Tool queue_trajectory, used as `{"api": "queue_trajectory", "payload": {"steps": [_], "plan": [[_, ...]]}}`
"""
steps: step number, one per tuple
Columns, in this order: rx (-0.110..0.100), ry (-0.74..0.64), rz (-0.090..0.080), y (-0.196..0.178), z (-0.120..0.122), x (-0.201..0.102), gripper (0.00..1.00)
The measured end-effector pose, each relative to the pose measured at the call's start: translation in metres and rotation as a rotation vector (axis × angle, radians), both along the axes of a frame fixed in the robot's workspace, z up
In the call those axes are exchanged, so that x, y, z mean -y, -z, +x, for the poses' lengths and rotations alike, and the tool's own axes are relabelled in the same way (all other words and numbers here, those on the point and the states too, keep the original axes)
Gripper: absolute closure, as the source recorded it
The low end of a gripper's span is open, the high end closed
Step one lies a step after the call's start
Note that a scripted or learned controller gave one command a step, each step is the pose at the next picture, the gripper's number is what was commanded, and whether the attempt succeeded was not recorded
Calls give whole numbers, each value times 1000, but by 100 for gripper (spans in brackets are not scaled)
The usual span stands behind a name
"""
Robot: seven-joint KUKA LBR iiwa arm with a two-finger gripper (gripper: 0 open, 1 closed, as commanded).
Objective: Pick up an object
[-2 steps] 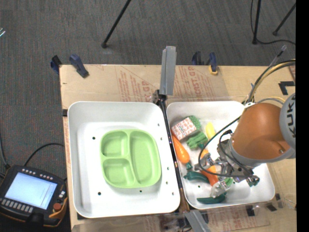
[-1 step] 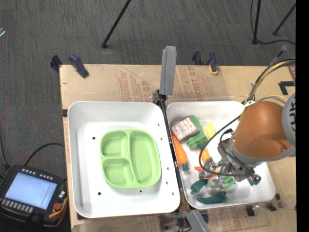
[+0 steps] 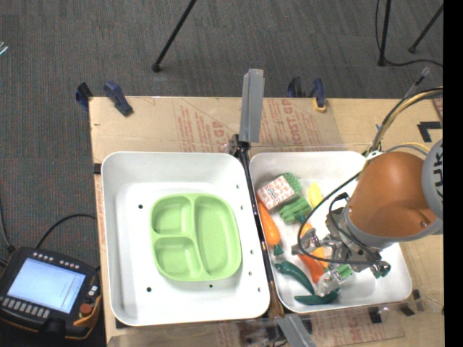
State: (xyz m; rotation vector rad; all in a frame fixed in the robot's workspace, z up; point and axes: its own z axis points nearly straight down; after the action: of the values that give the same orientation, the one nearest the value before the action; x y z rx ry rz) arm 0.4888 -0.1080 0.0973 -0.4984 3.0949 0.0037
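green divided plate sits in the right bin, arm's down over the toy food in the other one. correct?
Not quite. The camera view shows the green divided plate in the left bin; the arm's gripper is down over the toy food in the right bin.

Divided plate [image 3: 195,237] in left bin [image 3: 119,194]

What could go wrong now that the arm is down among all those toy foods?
The toys in the right bin lie crowded, so the gripper might catch two at once or nudge the orange carrot aside. It may also come up with nothing. The dark green piece sits close by and could be pushed against the bin wall.
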Motion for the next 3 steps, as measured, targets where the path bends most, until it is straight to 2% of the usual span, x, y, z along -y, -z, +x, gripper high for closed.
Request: {"api": "queue_trajectory", "payload": {"steps": [2, 3], "plan": [[0, 111, -2, 9, -2, -16, 0], [-2, 64, -2, 10, -1, -20, 0]]}}
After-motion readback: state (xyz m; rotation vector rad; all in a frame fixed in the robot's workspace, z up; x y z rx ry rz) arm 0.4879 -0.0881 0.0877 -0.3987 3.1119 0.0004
